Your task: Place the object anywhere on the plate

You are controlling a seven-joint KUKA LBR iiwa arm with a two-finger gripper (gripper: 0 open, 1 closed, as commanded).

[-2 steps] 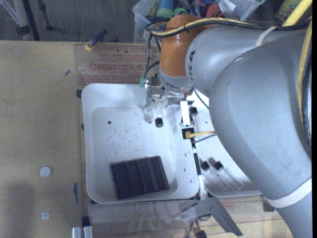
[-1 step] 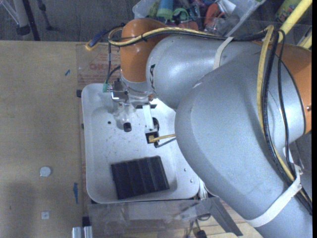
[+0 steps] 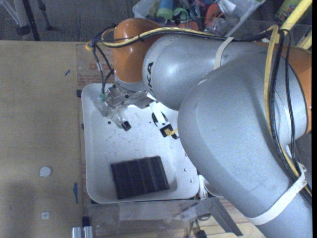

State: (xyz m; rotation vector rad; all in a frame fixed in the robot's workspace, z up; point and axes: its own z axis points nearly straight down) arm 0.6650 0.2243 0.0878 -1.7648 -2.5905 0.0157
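Closest to me, at the near end of the shallow white bin (image 3: 93, 148), lies a black ribbed rectangular plate (image 3: 140, 176). It sits flat on the bin floor, turned slightly askew, with its near edge close to the bin's front wall. Nothing rests on it. To the left of the bin the tan desk (image 3: 39, 108) stretches away, with a small round grey disc (image 3: 45, 171) lying on it, well apart from the bin.

Further in, the white floor is speckled with a few dark flecks. Near the bin's far left corner the gripper (image 3: 118, 115) hangs low over the floor, pointing down. Whether it is open or closed I cannot tell from here. Just beside its tip is a small black piece (image 3: 125, 126), well apart from the plate. It is too small for me to say whether it lies loose on the floor or is caught in the gripper.

Above the gripper sits the orange band (image 3: 130, 48), and from there the bulky grey arm (image 3: 237, 133) sweeps in from the right, covering the right side of the bin and whatever is beyond it.

Farthest off, past the desk, a clear plastic tub (image 3: 144, 6) holds a jumble of coloured odds and ends — green, red, blue, orange.
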